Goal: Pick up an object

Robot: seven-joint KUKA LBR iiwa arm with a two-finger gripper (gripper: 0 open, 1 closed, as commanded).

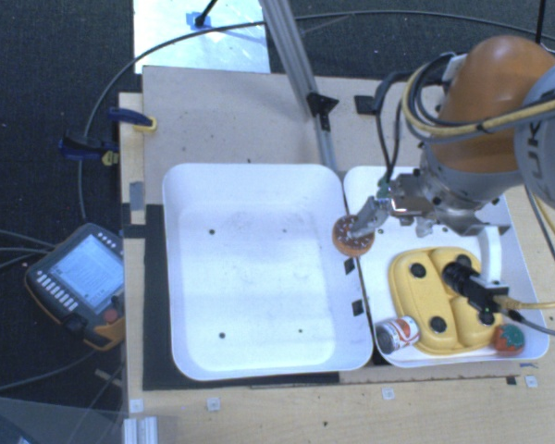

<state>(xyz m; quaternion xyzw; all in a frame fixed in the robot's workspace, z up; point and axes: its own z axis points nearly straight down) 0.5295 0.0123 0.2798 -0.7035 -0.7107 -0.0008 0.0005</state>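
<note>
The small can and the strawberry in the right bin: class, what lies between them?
In the camera view, the yellow moulded block fills the stretch between the small can and the strawberry.

Two bins sit side by side on the bench (231, 128). The left bin (259, 266) lies beside the right bin (370, 188), their inner rims touching. Over that shared rim, toward the far end, a round disc (352, 236) sits at the tip of the gripper (365, 222), which reaches in from the right. In the right bin, a moulded tray (425, 299) lies near the front; a small can (398, 333) lies just left of it, and what may be a strawberry (510, 339) rests at its right near corner. A handheld pendant (79, 280) lies off the bench to the left.
</note>
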